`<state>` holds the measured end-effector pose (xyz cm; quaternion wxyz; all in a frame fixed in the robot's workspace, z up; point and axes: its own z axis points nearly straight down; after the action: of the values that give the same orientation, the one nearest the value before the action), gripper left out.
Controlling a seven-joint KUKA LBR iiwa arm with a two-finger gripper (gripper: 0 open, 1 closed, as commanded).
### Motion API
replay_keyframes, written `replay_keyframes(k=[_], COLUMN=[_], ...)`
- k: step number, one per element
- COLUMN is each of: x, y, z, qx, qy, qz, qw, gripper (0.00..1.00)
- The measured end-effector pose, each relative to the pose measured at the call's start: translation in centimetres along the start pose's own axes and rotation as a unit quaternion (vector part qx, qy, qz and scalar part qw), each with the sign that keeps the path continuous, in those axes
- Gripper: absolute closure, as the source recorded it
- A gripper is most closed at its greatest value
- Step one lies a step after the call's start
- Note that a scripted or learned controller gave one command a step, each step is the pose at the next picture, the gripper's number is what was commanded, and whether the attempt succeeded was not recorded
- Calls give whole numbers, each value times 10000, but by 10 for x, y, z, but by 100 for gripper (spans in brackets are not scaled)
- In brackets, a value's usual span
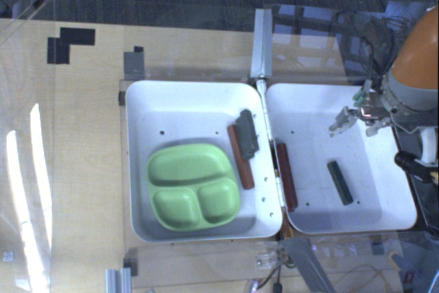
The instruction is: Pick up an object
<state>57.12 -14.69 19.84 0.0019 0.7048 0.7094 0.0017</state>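
In the right bin [384, 216] we see a dark green bar [339, 182] lying on the floor toward the right edge, well apart from a reddish-brown stick [285, 176] that runs along the bin's left wall. Our gripper [357, 121] hovers over the same bin's upper right corner with its fingers spread and nothing between them. The left bin [171, 99] carries a green divided tray [194, 185] in its lower left, with a dark grey block [247, 134] and a brown stick [241, 156] touching near its right edge.
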Motion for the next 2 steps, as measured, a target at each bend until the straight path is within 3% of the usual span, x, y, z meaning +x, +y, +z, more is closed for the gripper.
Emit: replay_keyframes(k=[1,2], x=[-21,-7], y=[-62,-80], z=[69,108], qx=[1,-50], qy=[-3,-23], qz=[-503,-1845], qw=[9987,9828], gripper=[0,0])
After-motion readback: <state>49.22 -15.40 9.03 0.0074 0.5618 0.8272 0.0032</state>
